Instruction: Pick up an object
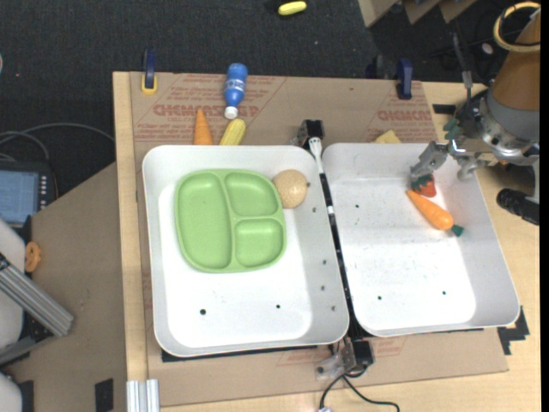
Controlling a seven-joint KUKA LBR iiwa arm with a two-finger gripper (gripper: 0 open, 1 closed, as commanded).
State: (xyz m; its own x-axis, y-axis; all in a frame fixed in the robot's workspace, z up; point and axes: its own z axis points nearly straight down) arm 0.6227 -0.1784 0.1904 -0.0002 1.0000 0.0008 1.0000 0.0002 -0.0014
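Observation:
An orange toy carrot [431,210] with a green tip lies in the right bin [412,299], toward its far right. A small red piece [426,191] sits just above the carrot's upper end. My gripper [446,168] hangs over the bin's far right corner, just above the carrot and the red piece. Its two grey fingers [424,165] stand apart, so it is open with nothing between them. The left fingertip is close over the red piece.
The left bin [232,316] holds a green divided plate [230,220] and a beige round object [292,187] at the plate's upper right. Behind the bins lie a blue-white bottle [234,88], a small orange carrot [202,129] and a yellow piece [232,131].

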